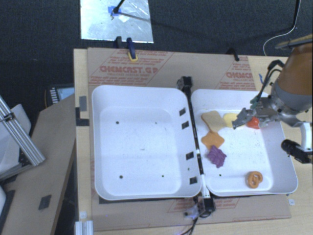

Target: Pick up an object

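Observation:
The right bin [279,153] holds several small objects. A tan slice [211,119] and a yellow piece [230,117] lie near its back left. Below the tan slice are an orange piece [212,140] and a purple piece [216,156], and a brown ring-shaped piece [254,179] lies near the front. My gripper [246,118] hangs low over the back of this bin, just right of the yellow piece. A red object [253,124] sits right against the gripper's lower side, partly hidden by it. I cannot tell whether the red object is held.
The left bin [142,141] stands beside the right one, with a black divider [193,141] between them. Both rest on a cardboard sheet [146,67]. A black clamp part [296,150] juts over the right bin's right rim. A foil sheet [116,12] lies beyond the bench.

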Available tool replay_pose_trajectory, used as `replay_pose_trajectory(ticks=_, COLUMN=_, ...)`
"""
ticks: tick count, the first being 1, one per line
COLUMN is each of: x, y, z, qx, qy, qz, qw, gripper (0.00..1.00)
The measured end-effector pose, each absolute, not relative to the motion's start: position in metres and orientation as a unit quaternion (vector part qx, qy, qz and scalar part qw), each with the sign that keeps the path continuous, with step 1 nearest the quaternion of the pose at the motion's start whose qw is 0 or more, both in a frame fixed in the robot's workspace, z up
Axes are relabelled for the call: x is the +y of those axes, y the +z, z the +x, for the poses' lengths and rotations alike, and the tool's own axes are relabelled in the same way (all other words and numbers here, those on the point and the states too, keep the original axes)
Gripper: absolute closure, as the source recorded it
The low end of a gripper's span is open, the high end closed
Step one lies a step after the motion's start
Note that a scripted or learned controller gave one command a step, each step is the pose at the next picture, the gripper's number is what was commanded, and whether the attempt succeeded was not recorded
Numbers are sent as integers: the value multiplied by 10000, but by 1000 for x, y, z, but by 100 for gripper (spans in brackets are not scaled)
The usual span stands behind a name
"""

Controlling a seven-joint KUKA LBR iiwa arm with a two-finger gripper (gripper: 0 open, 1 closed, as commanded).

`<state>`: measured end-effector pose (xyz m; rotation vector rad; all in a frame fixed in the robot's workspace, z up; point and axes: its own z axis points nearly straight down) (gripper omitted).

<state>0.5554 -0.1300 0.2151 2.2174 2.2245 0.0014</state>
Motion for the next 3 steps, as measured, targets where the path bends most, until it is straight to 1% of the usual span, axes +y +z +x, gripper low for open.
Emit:
replay_pose_trajectory(ticks=1, x=-147, y=449, z=580, qx=7089, qy=55, qz=7052, qw=101, gripper=0)
replay_pose_trajectory(ticks=2, x=-146, y=451, z=579, qx=7106, qy=20, qz=7036, qw=41, gripper=100)
replay_pose_trajectory(ticks=3, x=-95, y=261, z=527, qx=7082, qy=-37, qz=7060, qw=-70, gripper=100)
